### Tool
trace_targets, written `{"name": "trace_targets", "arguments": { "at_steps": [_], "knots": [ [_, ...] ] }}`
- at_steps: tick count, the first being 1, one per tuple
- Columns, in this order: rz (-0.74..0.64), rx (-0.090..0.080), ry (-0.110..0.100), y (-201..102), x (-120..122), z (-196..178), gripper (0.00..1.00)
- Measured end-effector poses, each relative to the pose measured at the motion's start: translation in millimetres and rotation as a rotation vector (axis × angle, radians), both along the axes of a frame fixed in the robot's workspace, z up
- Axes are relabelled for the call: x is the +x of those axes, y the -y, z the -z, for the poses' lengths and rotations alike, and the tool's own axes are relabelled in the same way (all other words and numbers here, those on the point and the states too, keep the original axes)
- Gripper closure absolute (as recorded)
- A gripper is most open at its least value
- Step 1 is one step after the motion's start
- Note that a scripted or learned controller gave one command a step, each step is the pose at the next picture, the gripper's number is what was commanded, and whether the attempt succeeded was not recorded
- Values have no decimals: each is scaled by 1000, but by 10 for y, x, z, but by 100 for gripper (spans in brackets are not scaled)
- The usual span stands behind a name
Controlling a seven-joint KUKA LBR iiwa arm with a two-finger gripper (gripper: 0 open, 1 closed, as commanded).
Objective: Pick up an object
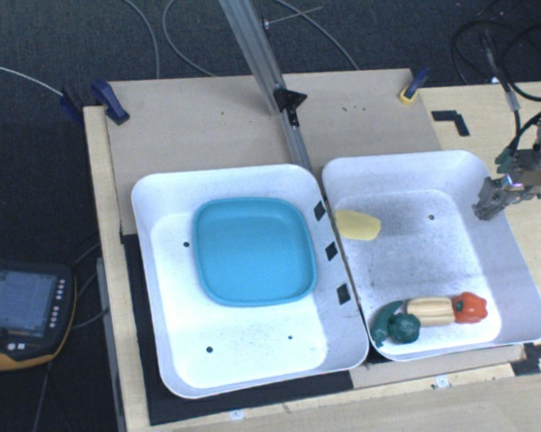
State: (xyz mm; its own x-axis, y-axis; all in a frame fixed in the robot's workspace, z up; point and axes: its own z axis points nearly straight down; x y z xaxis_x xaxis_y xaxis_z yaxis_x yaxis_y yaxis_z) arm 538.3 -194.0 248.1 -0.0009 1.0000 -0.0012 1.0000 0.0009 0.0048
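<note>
1. Your pincer (491, 202) hangs over the right bin's (501, 265) rim at three o'clock; you cannot tell how it is set.
2. In that bin, a yellow piece (358, 224) lies at ten o'clock.
3. A green item (395, 326), tan roll (430, 311) and red item (470, 307) line up touching at six o'clock.
4. The left bin (167, 266) holds a blue plate (255, 250).

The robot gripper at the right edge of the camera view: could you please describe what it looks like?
The small grey metal gripper is a blocky, dull silver-grey assembly with a paler, beige-tinted body behind it and darker finger parts at its tip. Thin black cables loop down to it from above, over the tan wooden bench. The picture is too coarse to show any markings on it.
</note>
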Motion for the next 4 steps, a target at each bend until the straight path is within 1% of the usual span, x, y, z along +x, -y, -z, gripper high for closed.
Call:
{"name": "trace_targets", "arguments": {
  "at_steps": [1, 2, 3, 4],
  "knots": [
    [-4, 2, -5, -566, 38, 69, 100],
    [-4, 3, -5, -1129, 232, 139, 100],
    [-4, 3, -4, -1645, 302, 39, 100],
    [-4, 2, -5, -2165, 386, 166, 100]
  ]
}}
